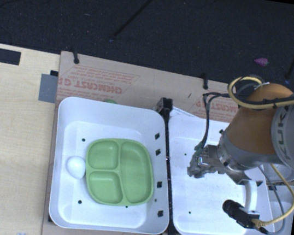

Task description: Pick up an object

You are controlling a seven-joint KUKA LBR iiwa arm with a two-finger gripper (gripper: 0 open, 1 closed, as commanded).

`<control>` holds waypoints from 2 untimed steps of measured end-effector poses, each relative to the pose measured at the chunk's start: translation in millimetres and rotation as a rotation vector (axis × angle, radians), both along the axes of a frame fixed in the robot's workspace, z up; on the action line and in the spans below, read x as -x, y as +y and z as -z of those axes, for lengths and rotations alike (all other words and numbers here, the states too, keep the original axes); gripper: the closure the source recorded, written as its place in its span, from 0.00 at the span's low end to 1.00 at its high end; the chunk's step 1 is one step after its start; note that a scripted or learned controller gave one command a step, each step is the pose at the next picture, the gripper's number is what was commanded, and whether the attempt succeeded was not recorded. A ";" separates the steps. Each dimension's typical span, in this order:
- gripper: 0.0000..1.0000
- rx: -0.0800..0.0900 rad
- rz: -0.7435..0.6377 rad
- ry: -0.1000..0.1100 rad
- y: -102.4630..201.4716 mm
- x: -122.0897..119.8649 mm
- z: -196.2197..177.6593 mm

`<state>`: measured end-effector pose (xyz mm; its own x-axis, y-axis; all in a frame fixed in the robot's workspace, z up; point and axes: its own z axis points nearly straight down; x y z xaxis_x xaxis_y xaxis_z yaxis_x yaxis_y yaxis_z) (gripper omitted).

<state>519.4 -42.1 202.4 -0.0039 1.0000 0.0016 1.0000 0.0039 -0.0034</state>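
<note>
In the left bin (72, 116) lies a green plate (119, 170) with three compartments. A small white ball (76, 166) rests against the plate's left edge. My gripper (199, 165) hangs low over the left part of the right bin (202, 222), near the divider between the two bins. It is well apart from the plate and the ball. I see nothing in it from this angle.
The grey arm with its orange band (256, 123) covers the right bin's upper right. A black cylinder on a yellow cable (239, 213) sits over that bin's lower right. A black clamp strip (164, 167) runs between the bins.
</note>
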 end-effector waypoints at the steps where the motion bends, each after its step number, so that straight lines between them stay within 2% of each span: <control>1: 1.00 -0.002 -0.002 0.002 61.4 11.7 -6.5; 2: 1.00 0.000 0.000 0.002 108.0 20.2 -2.3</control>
<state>499.1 65.9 204.8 -0.0039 1.0000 0.0020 1.0000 0.0039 -0.0057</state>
